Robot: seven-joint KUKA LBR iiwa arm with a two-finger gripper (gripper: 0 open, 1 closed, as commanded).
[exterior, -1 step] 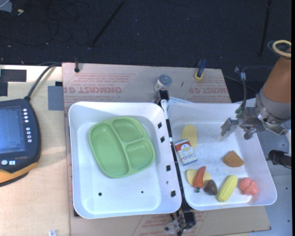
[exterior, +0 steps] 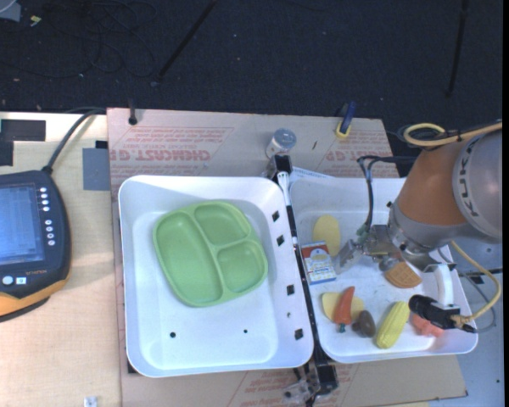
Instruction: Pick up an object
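Note:
My gripper [exterior: 364,253] hangs low over the right bin [exterior: 382,195], open, with bare bin floor between its fingers. Just left of it lies a small red, white and blue box [exterior: 316,262], and a pale yellow fruit [exterior: 327,229] sits a little farther back. A round brown cookie [exterior: 401,275] lies just to its right, partly under the wrist. Along the bin's front lie a yellow slice [exterior: 329,302], a red-orange carrot-like piece [exterior: 345,305], a brown lump [exterior: 364,323], a yellow corn cob [exterior: 392,324] and an orange-red piece [exterior: 426,325].
The left bin [exterior: 144,312] holds a green divided plate [exterior: 209,253]. A black-clipped divider [exterior: 290,253] separates the two bins. A tablet [exterior: 17,231] lies off the bench to the left. The arm's orange band [exterior: 433,193] covers the right bin's far right corner.

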